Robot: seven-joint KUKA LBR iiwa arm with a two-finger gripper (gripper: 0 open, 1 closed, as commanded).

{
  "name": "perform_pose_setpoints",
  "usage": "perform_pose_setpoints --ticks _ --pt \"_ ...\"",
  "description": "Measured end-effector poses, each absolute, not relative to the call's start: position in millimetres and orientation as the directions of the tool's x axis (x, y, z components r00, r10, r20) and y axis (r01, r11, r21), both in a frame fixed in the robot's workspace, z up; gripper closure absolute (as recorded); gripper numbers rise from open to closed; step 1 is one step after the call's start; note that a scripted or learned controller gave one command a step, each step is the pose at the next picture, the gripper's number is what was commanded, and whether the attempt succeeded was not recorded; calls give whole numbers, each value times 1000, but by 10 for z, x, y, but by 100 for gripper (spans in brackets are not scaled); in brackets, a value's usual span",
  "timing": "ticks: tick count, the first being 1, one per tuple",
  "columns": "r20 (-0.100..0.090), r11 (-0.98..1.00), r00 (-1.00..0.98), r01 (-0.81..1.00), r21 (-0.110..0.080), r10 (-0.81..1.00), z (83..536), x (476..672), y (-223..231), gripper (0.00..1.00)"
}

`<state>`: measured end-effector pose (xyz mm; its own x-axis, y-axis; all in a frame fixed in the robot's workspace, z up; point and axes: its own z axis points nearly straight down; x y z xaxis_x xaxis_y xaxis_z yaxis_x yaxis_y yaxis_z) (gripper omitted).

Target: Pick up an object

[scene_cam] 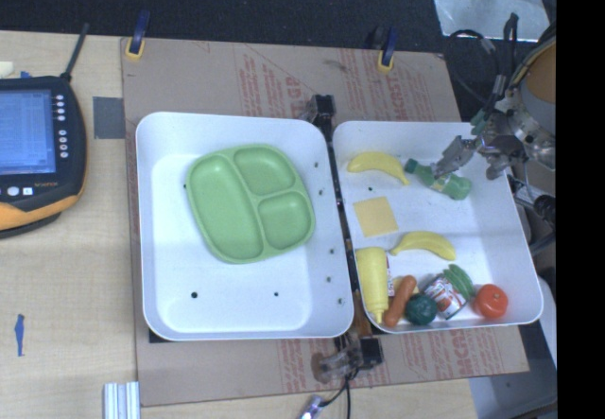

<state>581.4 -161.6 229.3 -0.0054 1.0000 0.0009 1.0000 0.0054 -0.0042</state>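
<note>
Approach step. Jaws (446,165) low in right bin (510,218), at a green piece (437,177) near the upper banana (377,165); contact probable. Cannot tell whether jaws are open or closed on it. Next: confirm the piece sits between them, close, lift straight up clear of banana.

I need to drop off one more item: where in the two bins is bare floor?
Left bin: bare along the front and left of the green divided plate. Right bin: bare right of the cheese slice; its front is crowded.
</note>
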Motion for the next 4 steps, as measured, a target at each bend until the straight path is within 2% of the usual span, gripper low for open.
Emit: perform_pose_setpoints --ticks 1,2,3,4 --pt "1 5 -5 1000 -7 1000 1253 5298 -1081 0" --pt "0 6 -6 1000 -6 1000 912 5432 -981 0" --pt "0 3 -3 1000 -2 1000 920 5949 -1074 0" --pt "1 2 -2 1000 -3 1000 924 6470 -1778 0"
